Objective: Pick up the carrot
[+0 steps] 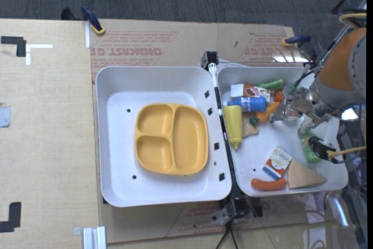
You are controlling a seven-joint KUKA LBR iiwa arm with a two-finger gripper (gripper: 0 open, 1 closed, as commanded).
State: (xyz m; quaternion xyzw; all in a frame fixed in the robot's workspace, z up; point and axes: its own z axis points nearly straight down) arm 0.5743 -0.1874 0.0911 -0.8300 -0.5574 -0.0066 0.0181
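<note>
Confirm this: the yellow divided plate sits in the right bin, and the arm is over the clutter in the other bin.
Not quite. The camera view shows the yellow divided plate in the left bin. The arm's gripper is over the clutter in the right bin.

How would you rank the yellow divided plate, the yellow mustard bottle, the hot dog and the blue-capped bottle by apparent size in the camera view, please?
1. yellow divided plate, clearly largest.
2. yellow mustard bottle.
3. hot dog and blue-capped bottle: they look alike, so I won't rank them.
</note>
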